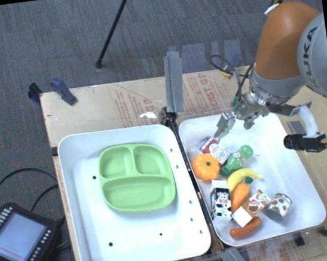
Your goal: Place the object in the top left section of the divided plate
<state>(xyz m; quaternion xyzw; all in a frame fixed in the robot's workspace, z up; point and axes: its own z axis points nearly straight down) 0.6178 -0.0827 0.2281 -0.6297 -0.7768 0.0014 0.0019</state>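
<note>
Two white bins: the left bin (87,228) holds one green divided plate (137,177), long axis running left to right, its two small sections toward the far rim. The right bin (307,185) holds one pumpkin (205,167), one banana (243,176), one carrot (239,195), one sausage (245,229), one milk carton (221,202) and several small packets. Gripper (226,125) hovers over that bin's far left corner, fingers slightly parted, gripping nothing.

Divided plate (137,177) sits in left bin (90,252), toy pile (238,191) in right bin (302,192), my hand (227,121) over right bin's back.

Matt green plastic divided plate (137,177) in a smooth, glossy white bin (87,234).
</note>
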